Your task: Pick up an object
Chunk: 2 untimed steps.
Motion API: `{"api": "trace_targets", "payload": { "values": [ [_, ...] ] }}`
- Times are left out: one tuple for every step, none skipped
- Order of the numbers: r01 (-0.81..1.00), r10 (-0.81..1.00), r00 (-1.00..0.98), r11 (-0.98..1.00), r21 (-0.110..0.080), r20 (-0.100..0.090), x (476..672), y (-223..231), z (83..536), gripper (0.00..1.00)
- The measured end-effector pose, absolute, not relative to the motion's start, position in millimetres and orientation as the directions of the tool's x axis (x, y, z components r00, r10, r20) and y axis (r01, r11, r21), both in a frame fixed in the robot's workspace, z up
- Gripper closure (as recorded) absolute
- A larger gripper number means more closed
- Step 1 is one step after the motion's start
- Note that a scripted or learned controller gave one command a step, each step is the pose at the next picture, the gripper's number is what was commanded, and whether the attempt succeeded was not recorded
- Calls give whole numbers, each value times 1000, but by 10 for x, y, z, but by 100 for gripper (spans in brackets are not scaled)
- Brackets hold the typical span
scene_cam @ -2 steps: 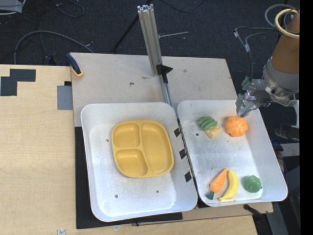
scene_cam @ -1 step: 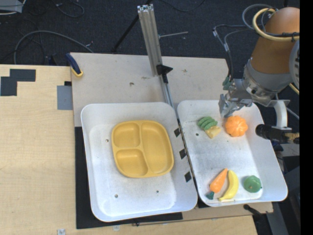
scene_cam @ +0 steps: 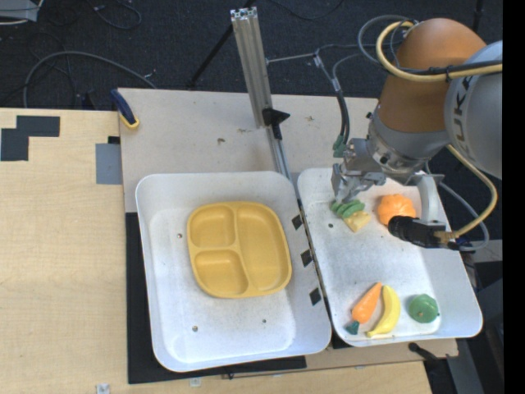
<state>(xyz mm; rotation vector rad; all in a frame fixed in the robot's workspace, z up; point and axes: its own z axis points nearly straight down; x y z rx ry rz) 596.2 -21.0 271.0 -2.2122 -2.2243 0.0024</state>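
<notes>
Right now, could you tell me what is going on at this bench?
The grey arm reaches in from the right, with its gripper down in the right bin, right at a small green and yellow toy near the back. An orange lies just beside it, and a carrot, a banana and a green fruit sit at the front. The left bin holds a yellow divided plate. Nothing looks lifted yet.

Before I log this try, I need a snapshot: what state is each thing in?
gripper: down in the right bin, at the green-and-yellow piece
green-and-yellow piece: lying in bin
orange: resting in bin
carrot: lying against banana
banana: lying flat
green fruit: resting
yellow tray: flat, left bin
</notes>
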Motion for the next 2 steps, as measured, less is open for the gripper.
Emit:
{"api": "trace_targets", "payload": {
  "values": [
    [1000, 1000, -4, 4, -5, 2, 5843, 269, 2557, 100],
    [1000, 1000, -5, 5, -4, 1, 5781, 744, 2516, 100]
  ]
}}
